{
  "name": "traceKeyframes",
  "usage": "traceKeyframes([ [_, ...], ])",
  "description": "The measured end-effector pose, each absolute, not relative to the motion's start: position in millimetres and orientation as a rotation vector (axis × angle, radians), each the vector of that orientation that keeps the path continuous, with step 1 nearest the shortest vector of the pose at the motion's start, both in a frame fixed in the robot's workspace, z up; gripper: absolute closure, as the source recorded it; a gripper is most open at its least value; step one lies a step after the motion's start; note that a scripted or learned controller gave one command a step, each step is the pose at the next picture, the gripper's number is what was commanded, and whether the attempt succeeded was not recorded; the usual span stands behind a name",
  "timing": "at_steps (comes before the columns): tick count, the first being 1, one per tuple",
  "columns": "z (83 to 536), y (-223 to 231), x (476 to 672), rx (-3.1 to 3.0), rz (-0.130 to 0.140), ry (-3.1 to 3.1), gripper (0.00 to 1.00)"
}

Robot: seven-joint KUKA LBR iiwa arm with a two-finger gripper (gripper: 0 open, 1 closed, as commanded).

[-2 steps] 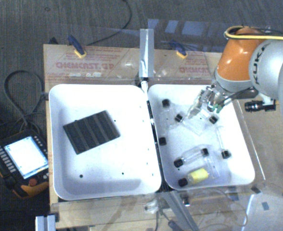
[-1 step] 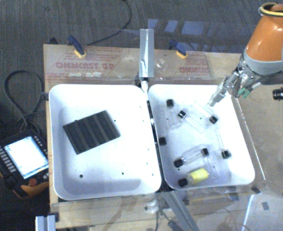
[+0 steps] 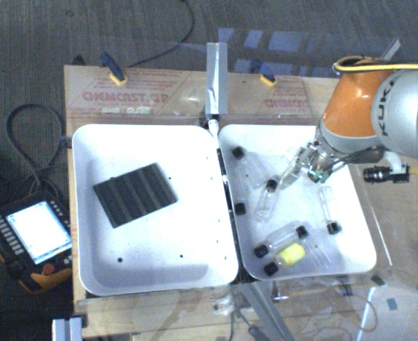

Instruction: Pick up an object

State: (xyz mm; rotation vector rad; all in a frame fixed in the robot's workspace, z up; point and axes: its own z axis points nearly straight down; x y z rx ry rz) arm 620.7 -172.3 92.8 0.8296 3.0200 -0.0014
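Observation:
The right bin (image 3: 362,244) holds several small clear bottles with black caps. One bottle (image 3: 265,199) lies near the bin's middle and another (image 3: 247,164) lies towards the back left. A bottle with yellow contents (image 3: 291,254) rests near the front wall, beside a clear one (image 3: 281,237). A thin one (image 3: 326,203) lies at the right. My gripper (image 3: 301,168) hangs low over the back right part of this bin, pointing left, just right of the middle bottle. I see nothing clearly held in it.
A black ridged slab (image 3: 135,194) lies in the left bin (image 3: 81,212). A metal post (image 3: 215,84) stands behind the wall between the bins. Two blue clamps (image 3: 112,65) grip the bench's back edge. A teach pendant (image 3: 33,236) sits on the floor at left.

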Motion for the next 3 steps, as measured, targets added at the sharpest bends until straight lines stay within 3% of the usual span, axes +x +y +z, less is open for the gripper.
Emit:
traceKeyframes([
  [1, 92, -112, 643.7, 0.899, 0.004, 2.991, 0.0],
  [2, 103, -111, 644.8, 0.897, 0.005, 2.988, 1.0],
  [3, 195, -41, 650.5, 1.204, 0.0, 2.899, 1.0],
])
